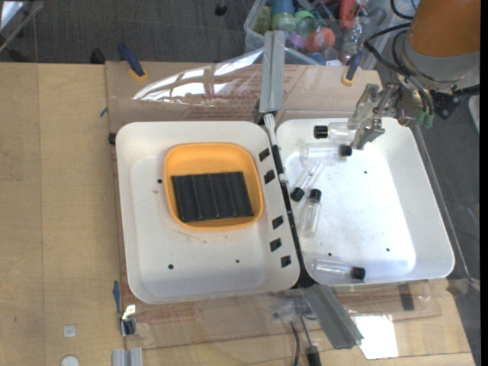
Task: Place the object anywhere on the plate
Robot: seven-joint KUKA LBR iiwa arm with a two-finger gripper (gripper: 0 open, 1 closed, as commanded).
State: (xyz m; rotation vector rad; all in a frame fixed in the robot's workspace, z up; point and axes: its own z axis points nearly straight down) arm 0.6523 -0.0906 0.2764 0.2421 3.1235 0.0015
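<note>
An orange plate (pixel 177 161) lies in the left bin (pixel 145 265). A dark ridged block (pixel 211 197) rests flat on it and covers most of its middle. Several clear vials with black caps lie in the right bin (pixel 412 227): one by the far wall (pixel 321 132), two near the divider (pixel 305 183) (pixel 313 210), one at the front (pixel 339 269). My gripper (pixel 361 136) hangs over the far part of the right bin, beside the far vial. A black cap (pixel 345 151) sits just below its tip.
A raised divider with black clips (pixel 274 197) separates the two bins. A clear tub of coloured toys (pixel 316 10) stands behind the bench. A metal bar (pixel 271 67) runs back from the divider.
</note>
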